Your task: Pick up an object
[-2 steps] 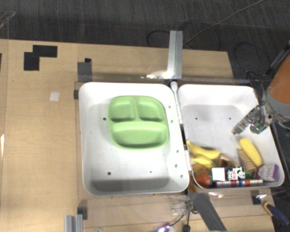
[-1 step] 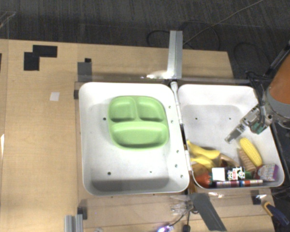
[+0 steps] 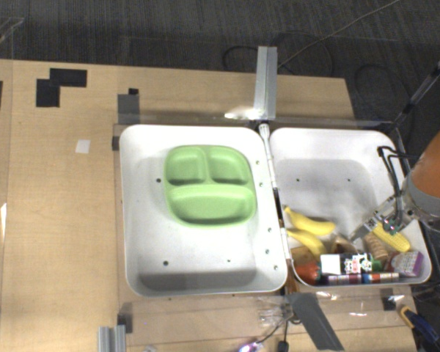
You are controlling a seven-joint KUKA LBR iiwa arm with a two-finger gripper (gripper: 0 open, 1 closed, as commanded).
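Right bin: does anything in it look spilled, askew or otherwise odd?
Nothing looks spilled or damaged. The right bin has its contents, including bananas and markers, heaped in the near corner, where the gripper is. The green tray sits slightly askew in the left bin.

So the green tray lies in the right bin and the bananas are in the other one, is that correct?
Not quite. The camera view shows the green tray in the left bin; the bananas lie in the other one, the right bin.
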